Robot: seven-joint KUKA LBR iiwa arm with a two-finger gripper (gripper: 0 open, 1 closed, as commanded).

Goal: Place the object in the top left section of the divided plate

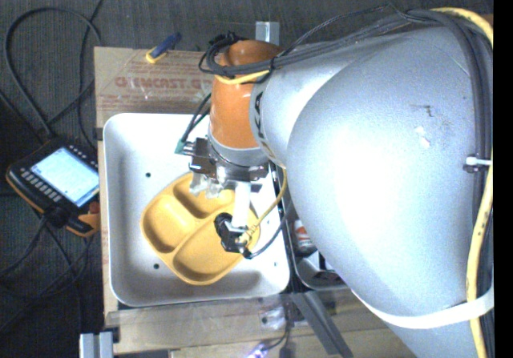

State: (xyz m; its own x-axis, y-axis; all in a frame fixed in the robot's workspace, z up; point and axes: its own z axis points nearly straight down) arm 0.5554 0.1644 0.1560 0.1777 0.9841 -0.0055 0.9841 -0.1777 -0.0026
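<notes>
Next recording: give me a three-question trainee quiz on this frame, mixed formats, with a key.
1. True or false: the yellow divided plate lies in the left white bin.
2. The gripper hovers over which part of the plate? A) its upper right edge B) its lower left edge C) off the plate entirely
3. Fill in: the band above the wrist is coloured ____.

Key: 1 true; 2 A; 3 orange.

A bulky grey arm (377, 156) is shown, banded in orange (236, 104) above the wrist, with black and yellow cables (473, 28) routed along its casing.
</notes>
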